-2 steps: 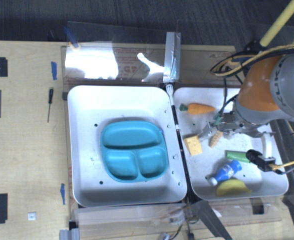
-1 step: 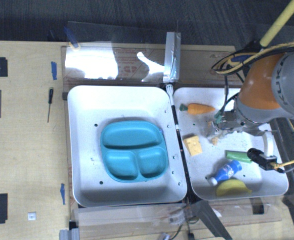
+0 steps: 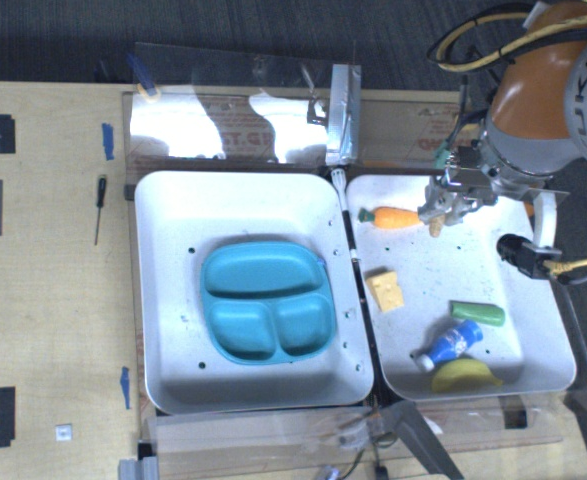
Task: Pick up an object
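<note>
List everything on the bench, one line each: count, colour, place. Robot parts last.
left bin: 1, white, left half of the bench
right bin: 1, white, beside the left bin
divided tray: 1, blue, middle of the left bin
carrot: 1, orange with green top, far left corner of the right bin
cheese wedge: 1, yellow, left side of the right bin
green piece: 1, green, near right part of the right bin
bottle: 1, blue with white cap, near part of the right bin
banana: 1, yellow, near edge of the right bin
arm: 1, grey and orange, reaching in from the right
claw: 1, metal, just right of the carrot
</note>
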Robot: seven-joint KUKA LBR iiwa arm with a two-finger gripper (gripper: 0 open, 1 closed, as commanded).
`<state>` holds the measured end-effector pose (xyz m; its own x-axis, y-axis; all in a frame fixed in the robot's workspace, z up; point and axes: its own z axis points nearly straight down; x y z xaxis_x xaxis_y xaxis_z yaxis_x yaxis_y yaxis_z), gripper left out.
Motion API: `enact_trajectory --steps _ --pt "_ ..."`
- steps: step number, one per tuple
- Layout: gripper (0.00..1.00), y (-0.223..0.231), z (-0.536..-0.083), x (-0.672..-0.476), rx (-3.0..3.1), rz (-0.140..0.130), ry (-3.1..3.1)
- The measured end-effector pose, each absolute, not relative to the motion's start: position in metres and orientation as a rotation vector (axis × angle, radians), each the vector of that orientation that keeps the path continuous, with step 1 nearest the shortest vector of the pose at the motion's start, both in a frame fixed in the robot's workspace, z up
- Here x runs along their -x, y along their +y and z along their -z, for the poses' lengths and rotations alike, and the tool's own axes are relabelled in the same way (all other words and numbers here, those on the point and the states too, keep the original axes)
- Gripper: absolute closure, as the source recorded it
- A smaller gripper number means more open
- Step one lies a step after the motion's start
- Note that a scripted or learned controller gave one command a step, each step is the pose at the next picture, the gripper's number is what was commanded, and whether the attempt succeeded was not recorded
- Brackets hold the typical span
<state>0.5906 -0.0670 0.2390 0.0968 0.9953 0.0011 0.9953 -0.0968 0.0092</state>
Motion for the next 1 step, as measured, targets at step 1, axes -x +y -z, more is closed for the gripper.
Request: enact_trajectory --steps 1 --pt "1.00 0.0112 -0.2130 -0.5936 -2.304 0.003 2.143"
